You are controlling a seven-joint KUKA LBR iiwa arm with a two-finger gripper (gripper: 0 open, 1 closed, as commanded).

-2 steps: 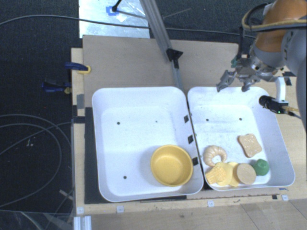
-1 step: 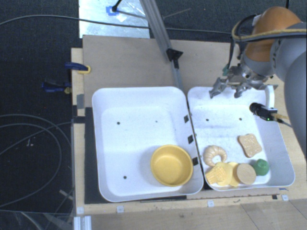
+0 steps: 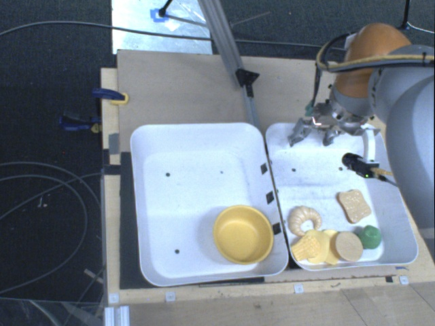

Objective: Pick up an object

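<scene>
Your grey two-finger gripper [image 3: 314,134] is hanging over the far end of the right shallow white bin [image 3: 408,250], fingers spread apart with nothing between them. Everything pickable in that bin sits well away at the near end: a tan slice of toast [image 3: 354,205], a pale curled croissant [image 3: 304,219], a yellow waffle piece [image 3: 306,247], a round beige cracker [image 3: 349,246] and a small green piece [image 3: 370,236]. The left white bin [image 3: 170,148] has a round yellow plastic bowl [image 3: 242,233] in its near right corner.
</scene>
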